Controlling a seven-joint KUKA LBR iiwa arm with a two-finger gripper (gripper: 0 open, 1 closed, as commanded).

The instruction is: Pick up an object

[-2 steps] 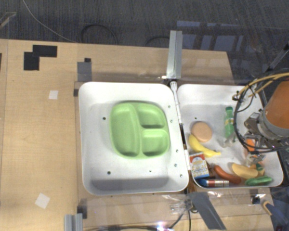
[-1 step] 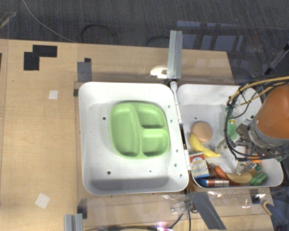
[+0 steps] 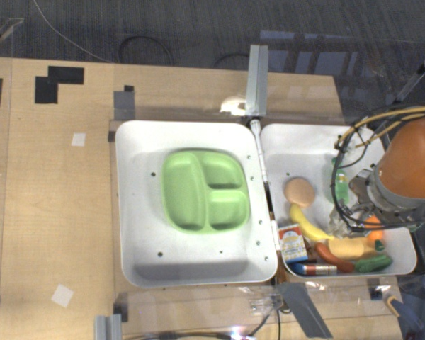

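Camera view: smooth green divided tray in left bin; curved banana right.

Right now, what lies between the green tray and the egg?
Camera view: bare white floor of the left bin, then the divider walls where both bins meet, between green tray and egg.

We see a matt, smooth green plastic tray in a glossy white plastic bin. The bench looks like pale wood.
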